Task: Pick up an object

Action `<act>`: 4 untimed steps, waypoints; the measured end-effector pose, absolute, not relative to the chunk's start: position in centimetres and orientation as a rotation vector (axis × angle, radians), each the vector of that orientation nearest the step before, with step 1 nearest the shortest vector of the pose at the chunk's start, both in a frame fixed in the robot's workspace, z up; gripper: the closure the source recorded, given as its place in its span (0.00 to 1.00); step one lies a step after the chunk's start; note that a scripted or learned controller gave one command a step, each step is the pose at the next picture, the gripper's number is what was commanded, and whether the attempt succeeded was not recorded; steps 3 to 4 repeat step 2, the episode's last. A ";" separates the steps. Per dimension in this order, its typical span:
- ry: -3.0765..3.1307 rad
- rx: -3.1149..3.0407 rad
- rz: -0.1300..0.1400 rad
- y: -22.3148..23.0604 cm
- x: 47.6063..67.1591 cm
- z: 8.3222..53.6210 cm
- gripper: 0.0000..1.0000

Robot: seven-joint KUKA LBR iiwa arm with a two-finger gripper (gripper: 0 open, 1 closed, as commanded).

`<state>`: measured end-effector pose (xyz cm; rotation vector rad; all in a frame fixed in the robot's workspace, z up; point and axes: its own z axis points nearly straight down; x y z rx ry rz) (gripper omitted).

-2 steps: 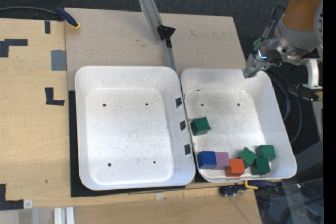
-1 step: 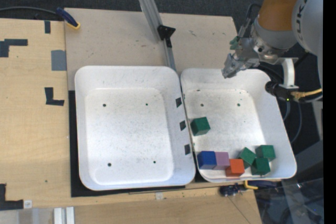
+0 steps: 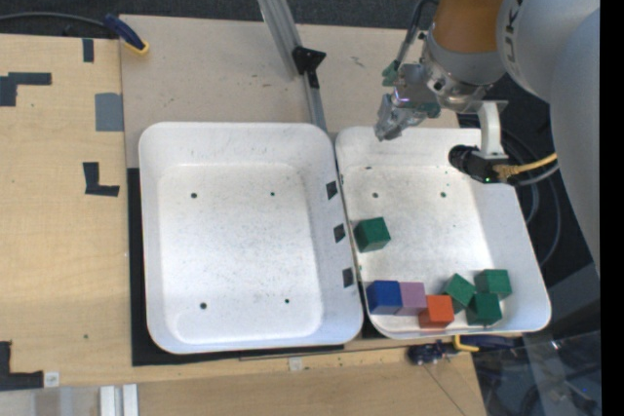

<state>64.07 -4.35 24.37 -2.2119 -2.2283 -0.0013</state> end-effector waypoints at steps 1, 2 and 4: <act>-2.227 -2.212 0.002 1.1 63.3 23.0 1.00; -2.226 -2.213 0.002 5.6 63.0 22.6 1.00; -2.226 -2.213 0.002 5.6 63.0 22.6 1.00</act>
